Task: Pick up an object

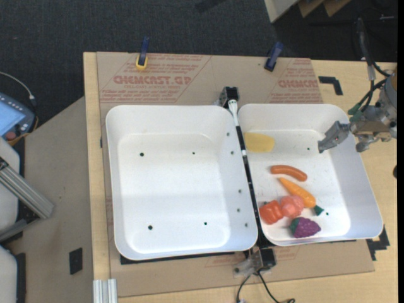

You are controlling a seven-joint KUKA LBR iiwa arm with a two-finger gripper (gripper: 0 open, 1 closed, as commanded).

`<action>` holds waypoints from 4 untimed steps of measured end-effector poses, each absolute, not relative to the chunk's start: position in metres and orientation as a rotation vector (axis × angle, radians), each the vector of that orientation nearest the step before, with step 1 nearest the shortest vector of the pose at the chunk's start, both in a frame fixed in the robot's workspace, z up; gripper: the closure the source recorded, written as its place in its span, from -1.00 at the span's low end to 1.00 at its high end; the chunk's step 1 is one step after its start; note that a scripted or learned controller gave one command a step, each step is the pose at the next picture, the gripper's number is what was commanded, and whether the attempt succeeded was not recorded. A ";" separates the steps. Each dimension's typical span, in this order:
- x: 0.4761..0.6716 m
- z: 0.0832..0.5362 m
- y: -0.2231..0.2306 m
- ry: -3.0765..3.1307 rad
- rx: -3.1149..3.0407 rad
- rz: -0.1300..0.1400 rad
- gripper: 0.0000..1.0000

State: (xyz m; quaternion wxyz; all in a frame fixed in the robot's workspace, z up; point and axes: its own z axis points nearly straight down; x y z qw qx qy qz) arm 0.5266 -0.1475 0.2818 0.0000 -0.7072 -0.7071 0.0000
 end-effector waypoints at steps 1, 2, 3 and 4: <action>0.476 0.193 -0.133 -2.213 -2.215 0.009 -1.00; 0.492 0.095 -0.119 -2.215 -2.213 0.008 -1.00; 0.495 0.110 -0.121 -2.220 -2.226 -0.001 1.00; 0.605 0.190 -0.052 -2.242 -2.217 -0.020 1.00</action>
